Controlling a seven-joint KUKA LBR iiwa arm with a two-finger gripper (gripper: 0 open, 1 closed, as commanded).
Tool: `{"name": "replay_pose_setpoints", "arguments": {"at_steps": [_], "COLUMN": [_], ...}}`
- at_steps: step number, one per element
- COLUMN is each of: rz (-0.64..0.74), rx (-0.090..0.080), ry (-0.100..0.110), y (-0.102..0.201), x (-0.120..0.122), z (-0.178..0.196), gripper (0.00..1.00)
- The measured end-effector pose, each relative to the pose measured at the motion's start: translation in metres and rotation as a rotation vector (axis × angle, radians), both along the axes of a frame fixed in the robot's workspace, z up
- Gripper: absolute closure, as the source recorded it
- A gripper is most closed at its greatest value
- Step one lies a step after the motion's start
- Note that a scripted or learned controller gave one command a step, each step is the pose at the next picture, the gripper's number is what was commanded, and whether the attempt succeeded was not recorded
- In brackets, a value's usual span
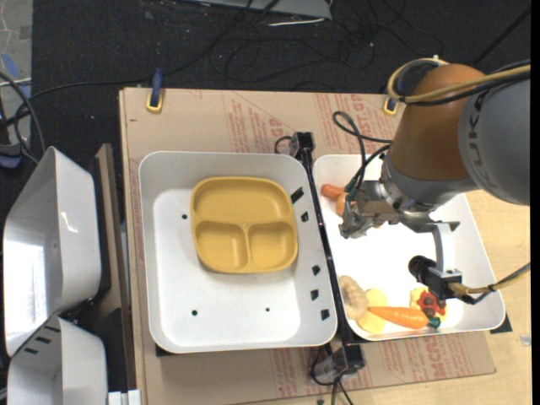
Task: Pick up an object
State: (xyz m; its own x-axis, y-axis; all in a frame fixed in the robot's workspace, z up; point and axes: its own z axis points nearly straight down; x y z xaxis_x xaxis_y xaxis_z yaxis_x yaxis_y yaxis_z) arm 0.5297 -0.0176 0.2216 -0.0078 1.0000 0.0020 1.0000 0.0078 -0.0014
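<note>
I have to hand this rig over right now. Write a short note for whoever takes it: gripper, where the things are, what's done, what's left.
Gripper: low over the left part of the right bin, near its far end. Whether its fingers are open or shut cannot be told, and nothing is seen between them.
Things: an orange piece lies at the far left corner of the right bin, just beside the gripper. A carrot with a pale piece and small red and yellow items sit along the near edge. A yellow divided plate is in the left bin.
Done: no pick confirmed.
Left: grasp and lift one object.
</note>
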Motion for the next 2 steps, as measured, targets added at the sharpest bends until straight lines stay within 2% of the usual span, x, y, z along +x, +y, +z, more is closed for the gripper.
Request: {"name": "replay_pose_setpoints", "arguments": {"at_steps": [2], "rz": [0.001], "rx": [-0.001], "ry": [0.001], "y": [0.109], "x": [-0.026], "z": [-0.012], "gripper": [1.0]}}
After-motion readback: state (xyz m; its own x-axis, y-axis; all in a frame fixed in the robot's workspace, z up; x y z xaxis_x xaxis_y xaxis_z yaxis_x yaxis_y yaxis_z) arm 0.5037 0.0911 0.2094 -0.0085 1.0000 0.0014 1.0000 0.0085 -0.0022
